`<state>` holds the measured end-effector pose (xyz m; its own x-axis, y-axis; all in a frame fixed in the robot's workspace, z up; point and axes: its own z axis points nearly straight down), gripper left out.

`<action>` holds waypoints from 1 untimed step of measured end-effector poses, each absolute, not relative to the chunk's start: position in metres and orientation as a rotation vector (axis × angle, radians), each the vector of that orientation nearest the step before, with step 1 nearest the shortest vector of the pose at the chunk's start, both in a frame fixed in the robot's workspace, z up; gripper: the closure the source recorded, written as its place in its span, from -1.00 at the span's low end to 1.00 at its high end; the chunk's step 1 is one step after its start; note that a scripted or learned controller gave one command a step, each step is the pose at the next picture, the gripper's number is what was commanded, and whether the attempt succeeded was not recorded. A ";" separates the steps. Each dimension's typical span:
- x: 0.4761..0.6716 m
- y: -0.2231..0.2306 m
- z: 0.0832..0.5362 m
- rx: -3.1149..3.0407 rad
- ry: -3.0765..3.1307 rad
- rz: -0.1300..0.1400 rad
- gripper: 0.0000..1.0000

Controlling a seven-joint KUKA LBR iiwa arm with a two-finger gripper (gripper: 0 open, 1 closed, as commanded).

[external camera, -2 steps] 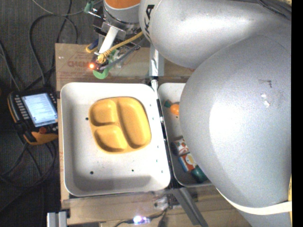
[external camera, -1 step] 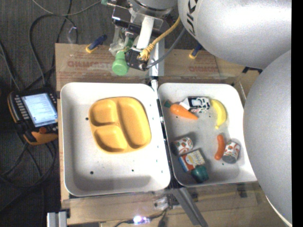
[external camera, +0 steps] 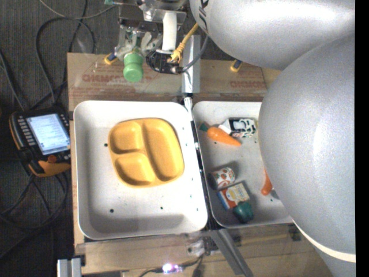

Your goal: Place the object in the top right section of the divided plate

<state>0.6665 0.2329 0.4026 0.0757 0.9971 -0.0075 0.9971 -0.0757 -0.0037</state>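
Note:
A yellow divided plate (external camera: 147, 151) lies in the left white bin (external camera: 92, 212), with two small sections on its left and one long section on its right. My gripper (external camera: 134, 52) hangs beyond the far edge of that bin, over the brown board. It is shut on a green bottle-shaped object (external camera: 132, 69), whose upper part sits between the fingers and whose rounded end points toward the bin. The object is up and left of the plate, apart from it.
The right bin (external camera: 253, 218) holds a carrot (external camera: 222, 135), a black-and-white pack (external camera: 242, 126), a small can (external camera: 223, 177), an orange box (external camera: 235, 195) and a dark green item (external camera: 244, 212). A teach pendant (external camera: 42, 134) and cables lie left of the bins. The arm's large grey body covers the right.

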 end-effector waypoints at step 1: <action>0.556 0.186 0.431 2.260 2.183 -0.009 1.00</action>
<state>0.5557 0.1857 0.4313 0.0348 0.9994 -0.0038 0.9994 -0.0349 -0.0046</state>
